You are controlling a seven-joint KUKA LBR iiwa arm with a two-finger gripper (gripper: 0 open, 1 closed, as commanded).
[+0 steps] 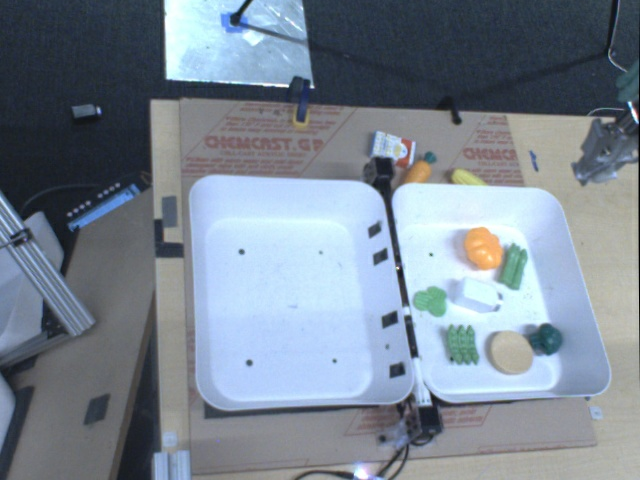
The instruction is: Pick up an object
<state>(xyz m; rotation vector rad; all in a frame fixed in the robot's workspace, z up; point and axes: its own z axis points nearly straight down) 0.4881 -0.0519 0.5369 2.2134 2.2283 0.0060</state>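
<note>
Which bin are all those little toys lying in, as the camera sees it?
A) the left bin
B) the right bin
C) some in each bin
B: the orange toy, white block and tan disc all lie in the right bin.

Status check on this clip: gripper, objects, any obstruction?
Gripper parked at right edge, outside the bins, fingers unreadable. Objects sit in right bin, orange piece nearest. Nothing in the way.

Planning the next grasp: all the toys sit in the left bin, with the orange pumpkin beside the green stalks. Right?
Not quite. The camera view shows them in the right bin; the orange pumpkin does sit beside the green stalks.
</note>
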